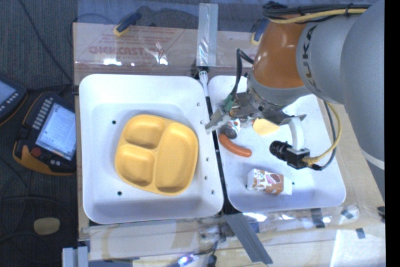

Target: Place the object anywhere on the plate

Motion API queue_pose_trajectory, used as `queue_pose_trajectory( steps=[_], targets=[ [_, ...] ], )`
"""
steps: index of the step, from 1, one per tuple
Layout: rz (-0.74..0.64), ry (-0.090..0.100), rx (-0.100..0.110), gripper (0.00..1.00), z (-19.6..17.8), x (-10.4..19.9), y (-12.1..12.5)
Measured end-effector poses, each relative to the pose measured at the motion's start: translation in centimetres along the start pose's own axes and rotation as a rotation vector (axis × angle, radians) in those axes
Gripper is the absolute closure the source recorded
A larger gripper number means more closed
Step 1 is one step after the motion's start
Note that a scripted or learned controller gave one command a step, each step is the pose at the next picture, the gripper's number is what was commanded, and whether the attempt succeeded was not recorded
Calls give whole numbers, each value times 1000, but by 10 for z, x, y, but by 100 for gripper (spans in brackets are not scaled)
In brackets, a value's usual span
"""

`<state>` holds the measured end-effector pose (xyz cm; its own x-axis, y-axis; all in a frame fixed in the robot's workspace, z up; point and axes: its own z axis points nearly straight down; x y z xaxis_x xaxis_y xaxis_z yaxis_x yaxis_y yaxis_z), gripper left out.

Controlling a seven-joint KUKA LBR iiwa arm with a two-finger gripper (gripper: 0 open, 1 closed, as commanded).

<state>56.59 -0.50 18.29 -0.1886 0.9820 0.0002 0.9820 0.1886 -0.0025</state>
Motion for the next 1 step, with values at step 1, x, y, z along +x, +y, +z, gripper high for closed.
queue_pose_trajectory(
  steps=[1],
  targets=[
    [5,0,3,0,1,110,-63]
  ],
)
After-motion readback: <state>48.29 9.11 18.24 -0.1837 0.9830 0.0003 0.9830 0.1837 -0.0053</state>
